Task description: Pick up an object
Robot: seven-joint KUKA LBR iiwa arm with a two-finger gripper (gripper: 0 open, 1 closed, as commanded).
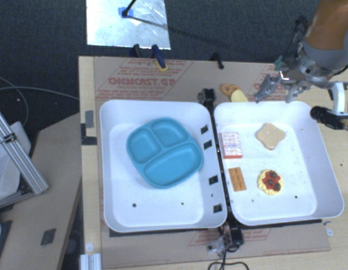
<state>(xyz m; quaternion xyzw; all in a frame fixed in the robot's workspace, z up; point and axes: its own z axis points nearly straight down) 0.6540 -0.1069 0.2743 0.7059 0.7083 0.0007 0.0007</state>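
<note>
The hand [280, 89], fingers spread and empty, is held above the far rim of the right bin [320, 167], likely poised for descent. Toast [270, 135] lies nearest below it; the pizza [270, 182] is farther off.

Here's the bench [140, 75], brown printed board on top. Two white bins sit directly on it: left bin [115, 167] touching right bin [309, 204]. Just behind the right bin, a yellow toy piece [239, 96].

Bright, even overhead light, soft shadows, glare on the foil sheet [127, 14], mild overall softness
</note>
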